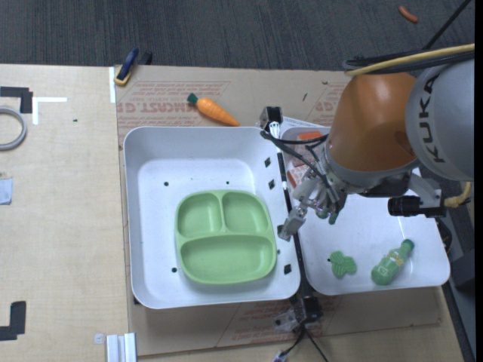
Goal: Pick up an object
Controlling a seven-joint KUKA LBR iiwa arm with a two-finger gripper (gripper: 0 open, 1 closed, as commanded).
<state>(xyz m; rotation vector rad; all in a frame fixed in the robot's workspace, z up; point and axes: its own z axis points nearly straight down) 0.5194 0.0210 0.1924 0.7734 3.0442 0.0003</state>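
Brown cardboard covers the bench (60, 225), with dark carpet beyond its far edge. Two shallow white bins sit side by side, and the left bin (143, 202) serves as landmark. Reaching in from the right, the grey arm (445, 119) bends its orange band (373, 127) over the right bin (423, 266), wrist angled down toward the wall the bins share. Its gripper (309, 206) hangs just right of the left bin's right wall; whether it is open or closed cannot be told, and nothing is visibly held. Inside the left bin lies a green divided plate (225, 237). Right of that bin lie a green bottle (392, 264) and a small green toy (343, 265). Behind the left bin rests a toy carrot (213, 109).
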